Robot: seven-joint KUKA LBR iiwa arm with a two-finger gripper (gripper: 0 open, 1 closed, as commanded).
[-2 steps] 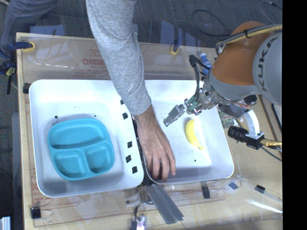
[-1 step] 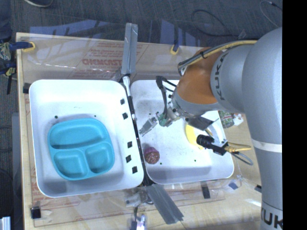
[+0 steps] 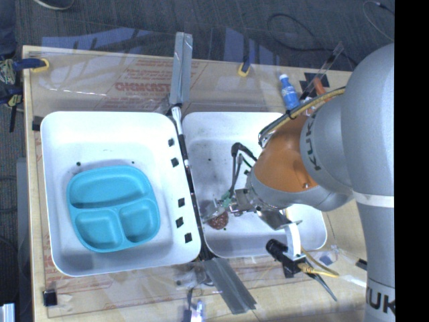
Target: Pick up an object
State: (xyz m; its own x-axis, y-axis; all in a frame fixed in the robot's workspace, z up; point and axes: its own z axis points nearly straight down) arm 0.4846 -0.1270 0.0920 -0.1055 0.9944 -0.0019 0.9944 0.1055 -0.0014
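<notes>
So the arm [image 3: 322, 159] is reaching in from the right and is down low in the right bin [image 3: 214, 129], with the jaws [image 3: 224, 208] right over a small reddish-brown object [image 3: 218, 221] near the bin's front left corner. Honestly can't tell if the jaws are open or closed on anything, it's too cluttered there. The left bin [image 3: 57, 133] has a blue 3-compartment tray [image 3: 112, 206] sitting in it. Both bins are on the tabletop [image 3: 94, 66].
</notes>
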